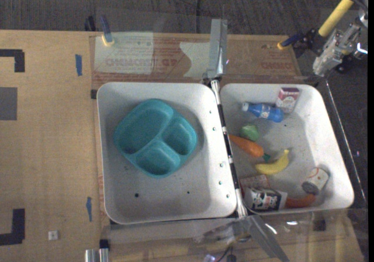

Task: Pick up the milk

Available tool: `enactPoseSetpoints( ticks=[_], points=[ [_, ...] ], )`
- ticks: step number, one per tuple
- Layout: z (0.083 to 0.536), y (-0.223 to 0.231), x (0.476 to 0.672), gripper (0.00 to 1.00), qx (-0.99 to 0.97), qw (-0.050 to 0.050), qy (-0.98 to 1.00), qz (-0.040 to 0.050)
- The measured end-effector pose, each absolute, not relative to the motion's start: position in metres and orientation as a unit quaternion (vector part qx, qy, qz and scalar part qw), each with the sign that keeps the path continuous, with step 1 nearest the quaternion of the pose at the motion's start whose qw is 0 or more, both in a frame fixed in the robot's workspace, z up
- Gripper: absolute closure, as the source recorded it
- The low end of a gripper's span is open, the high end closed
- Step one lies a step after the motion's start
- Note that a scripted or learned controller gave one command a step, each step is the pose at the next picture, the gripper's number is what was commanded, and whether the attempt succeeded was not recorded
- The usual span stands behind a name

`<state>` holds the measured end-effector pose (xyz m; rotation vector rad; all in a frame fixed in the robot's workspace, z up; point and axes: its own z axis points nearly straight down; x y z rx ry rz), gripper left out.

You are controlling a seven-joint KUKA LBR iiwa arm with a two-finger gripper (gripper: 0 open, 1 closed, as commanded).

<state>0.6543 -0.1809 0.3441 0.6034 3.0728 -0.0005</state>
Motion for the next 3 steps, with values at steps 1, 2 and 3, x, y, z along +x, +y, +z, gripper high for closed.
enactPoseSetpoints(
  ticks=[1, 2, 3],
  points=[
    [0.357, -0.181, 0.656, 1.0, 0.193, 0.011, 0.981, 0.0003],
    [0.37, -0.181, 0.658, 1.0, 0.194, 0.016, 0.981, 0.0006],
    [0.337, -0.182, 0.658, 1.0, 0.189, 0.003, 0.982, 0.0004]
  ],
)
